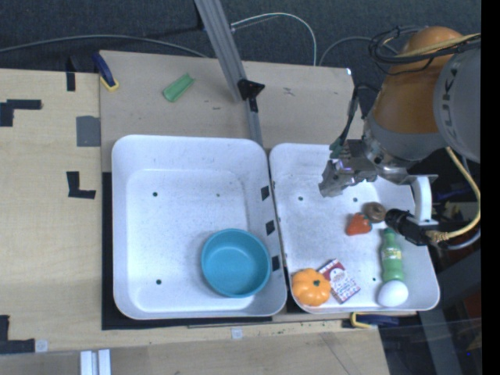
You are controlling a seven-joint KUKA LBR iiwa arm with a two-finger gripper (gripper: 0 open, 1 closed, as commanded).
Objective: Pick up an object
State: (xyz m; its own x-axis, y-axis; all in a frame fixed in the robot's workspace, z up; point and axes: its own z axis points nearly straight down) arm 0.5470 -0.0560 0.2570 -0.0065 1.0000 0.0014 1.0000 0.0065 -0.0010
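Hand [334,180] hovers over the right bin [301,209]; can't tell its grip state. Items crowd the near corner, so it risks grabbing nothing.

The grey KUKA arm with its orange band [406,84] reaches in from the right, wrist bent downward and leftward; its two-finger metal gripper [334,180] hangs low with nothing visibly between the fingers
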